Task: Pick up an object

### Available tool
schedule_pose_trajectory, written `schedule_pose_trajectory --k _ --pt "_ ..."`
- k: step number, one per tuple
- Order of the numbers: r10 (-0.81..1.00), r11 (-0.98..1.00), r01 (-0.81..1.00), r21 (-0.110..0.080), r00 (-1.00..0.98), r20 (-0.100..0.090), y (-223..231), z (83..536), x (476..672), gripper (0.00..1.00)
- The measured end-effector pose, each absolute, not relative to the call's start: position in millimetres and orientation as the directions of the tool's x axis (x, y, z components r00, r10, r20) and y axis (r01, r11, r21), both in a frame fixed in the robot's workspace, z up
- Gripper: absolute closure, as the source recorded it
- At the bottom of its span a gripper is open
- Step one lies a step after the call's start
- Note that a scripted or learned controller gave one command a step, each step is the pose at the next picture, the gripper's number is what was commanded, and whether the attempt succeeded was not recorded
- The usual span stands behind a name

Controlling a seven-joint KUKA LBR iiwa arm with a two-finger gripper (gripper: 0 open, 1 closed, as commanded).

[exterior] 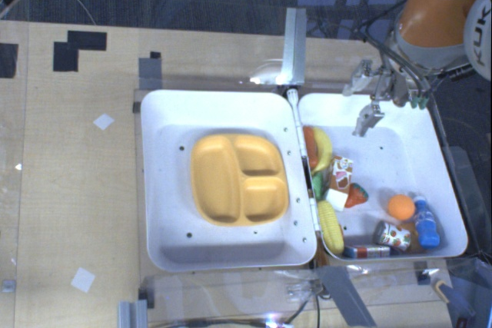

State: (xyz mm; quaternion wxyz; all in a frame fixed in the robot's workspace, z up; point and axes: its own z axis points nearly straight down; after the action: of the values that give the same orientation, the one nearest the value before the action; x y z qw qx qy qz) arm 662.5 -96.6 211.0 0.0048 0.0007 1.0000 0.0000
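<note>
Gripper [372, 116], its state unclear from above, hangs well apart from the banana [323, 150] below-left.

One fixed camera is mounted above the bench [69, 188] and is aimed down at a slant. Both white bins are framed whole: the left bin [165, 242] near centre, the right bin [442, 165] toward the right. The bench's far edge and dark floor beyond are taken in along the top. The arm [442, 0] is seen entering from the upper right. The stand-off is moderate; small items are resolved but not their fine detail.
</note>
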Motion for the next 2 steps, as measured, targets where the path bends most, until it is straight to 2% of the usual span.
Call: schedule_pose_trajectory --k 1,2 --pt "-0.008 1.000 -0.008 0.000 -1.000 -0.008 -82.4 169.5 647.7 0.00" --pt "-0.008 1.000 -0.008 0.000 -1.000 -0.010 -82.7 170.7 648.3 0.00"
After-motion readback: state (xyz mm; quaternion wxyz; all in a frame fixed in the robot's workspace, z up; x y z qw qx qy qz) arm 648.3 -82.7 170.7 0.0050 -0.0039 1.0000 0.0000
